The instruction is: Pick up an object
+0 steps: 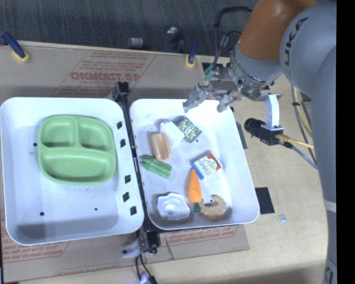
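My gripper hangs open over the far edge of the right bin, with nothing between its fingers. Below it in that bin lie a green-and-white packet, a white piece, a tan bread-like block, a green pickle-like thing, a small carton with a blue and red label, an orange carrot, a white cup-like thing and a brown pastry. The packet is the object nearest the fingertips.
The left bin holds a green divided plate. A black divider strip runs between the bins. Cardboard lies under both bins, with clamps at its far edge.
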